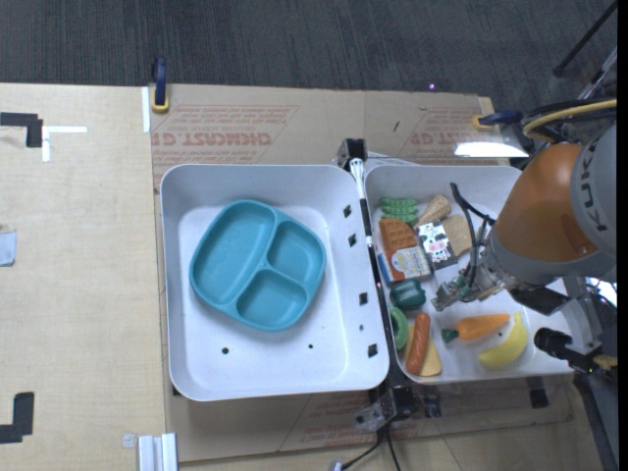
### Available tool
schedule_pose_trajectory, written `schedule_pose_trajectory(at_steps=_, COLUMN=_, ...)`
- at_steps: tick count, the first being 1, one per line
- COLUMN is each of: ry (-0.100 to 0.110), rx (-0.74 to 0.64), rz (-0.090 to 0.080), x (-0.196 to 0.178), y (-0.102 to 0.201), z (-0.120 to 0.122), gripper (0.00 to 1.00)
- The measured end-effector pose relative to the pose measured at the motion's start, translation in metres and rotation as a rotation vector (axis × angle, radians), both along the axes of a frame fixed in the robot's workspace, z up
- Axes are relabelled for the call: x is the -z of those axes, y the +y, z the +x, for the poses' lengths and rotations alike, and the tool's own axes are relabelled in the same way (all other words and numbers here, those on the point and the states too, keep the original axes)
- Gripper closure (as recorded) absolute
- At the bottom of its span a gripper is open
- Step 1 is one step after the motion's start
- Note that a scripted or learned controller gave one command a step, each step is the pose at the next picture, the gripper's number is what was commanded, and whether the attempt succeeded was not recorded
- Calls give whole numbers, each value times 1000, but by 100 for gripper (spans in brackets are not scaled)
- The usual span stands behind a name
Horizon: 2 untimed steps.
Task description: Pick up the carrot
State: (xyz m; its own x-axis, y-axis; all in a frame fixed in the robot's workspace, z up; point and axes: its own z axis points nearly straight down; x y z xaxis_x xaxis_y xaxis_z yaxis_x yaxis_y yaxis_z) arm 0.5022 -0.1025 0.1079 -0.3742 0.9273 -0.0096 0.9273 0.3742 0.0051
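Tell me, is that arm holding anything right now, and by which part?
Cannot be told. The gripper hangs just above the carrot in the right bin, with nothing seen between its fingers.

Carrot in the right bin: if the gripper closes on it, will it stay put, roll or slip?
The carrot looks like a smooth, stiff toy, so it probably won't bend but may slip. Its round, tapered body could roll or pivot if pinched off-center. The banana lies close beside it and may get nudged.

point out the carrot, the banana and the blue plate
carrot [483, 328], camera view, middle of its orange body, in the right bin
banana [504, 347], camera view, its yellow curve, beside the carrot
blue plate [257, 264], camera view, the ridge between its compartments, in the left bin
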Motion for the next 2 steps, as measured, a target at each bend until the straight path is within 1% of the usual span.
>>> schedule_pose_trajectory(at_steps=1, ry=0, rx=1, rz=0, x=0, y=0, z=0, gripper=0)
schedule_pose_trajectory(at_steps=2, ry=7, rx=-115, rz=6, x=16, y=-16, z=-23, gripper=0)
